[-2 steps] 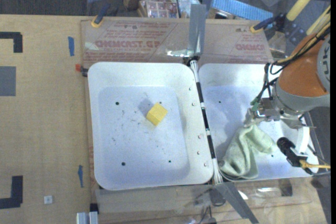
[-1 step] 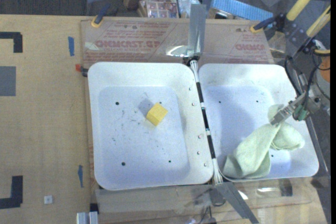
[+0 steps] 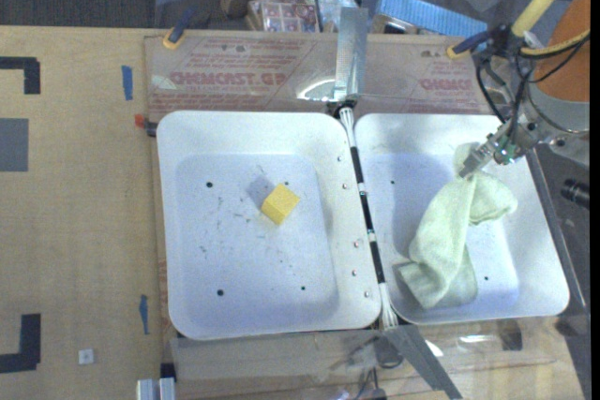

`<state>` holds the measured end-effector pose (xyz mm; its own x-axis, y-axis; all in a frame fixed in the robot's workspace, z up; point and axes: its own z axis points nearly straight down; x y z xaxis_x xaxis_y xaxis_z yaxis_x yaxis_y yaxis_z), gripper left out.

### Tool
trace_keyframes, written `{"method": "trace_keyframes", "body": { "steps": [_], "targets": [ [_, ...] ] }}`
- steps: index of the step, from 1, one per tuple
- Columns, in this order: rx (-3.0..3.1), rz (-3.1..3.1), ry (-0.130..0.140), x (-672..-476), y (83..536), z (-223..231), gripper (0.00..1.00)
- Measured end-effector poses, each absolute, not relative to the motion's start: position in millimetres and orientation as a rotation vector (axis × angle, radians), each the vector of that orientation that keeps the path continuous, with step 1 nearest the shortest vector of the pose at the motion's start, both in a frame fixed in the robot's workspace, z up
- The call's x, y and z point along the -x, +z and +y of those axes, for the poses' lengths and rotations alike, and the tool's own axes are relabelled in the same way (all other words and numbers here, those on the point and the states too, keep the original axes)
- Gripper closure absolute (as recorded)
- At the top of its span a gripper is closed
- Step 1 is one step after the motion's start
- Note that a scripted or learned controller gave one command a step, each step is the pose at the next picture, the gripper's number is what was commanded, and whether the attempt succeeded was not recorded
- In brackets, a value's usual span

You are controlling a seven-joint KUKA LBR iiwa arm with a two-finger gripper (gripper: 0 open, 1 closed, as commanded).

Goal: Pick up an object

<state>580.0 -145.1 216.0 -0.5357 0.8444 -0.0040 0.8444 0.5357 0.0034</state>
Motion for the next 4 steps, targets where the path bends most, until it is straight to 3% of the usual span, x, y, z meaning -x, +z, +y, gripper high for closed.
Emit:
{"method": "trace_keyframes", "body": {
  "steps": [1,2,3,4],
  "targets": [
    [-1.833,2.552,0.0,-571.4,185.0,-83.8,1.0],
    [-2.701,1.603,-0.002,-531.5,238.0,-63.3,1.0],
    [-2.458,1.96,-0.003,-479.0,247.0,-114.3,1.0],
    [-2.71,1.594,-0.003,-508.3,132.5,-109.4,1.0]
  ]
}}
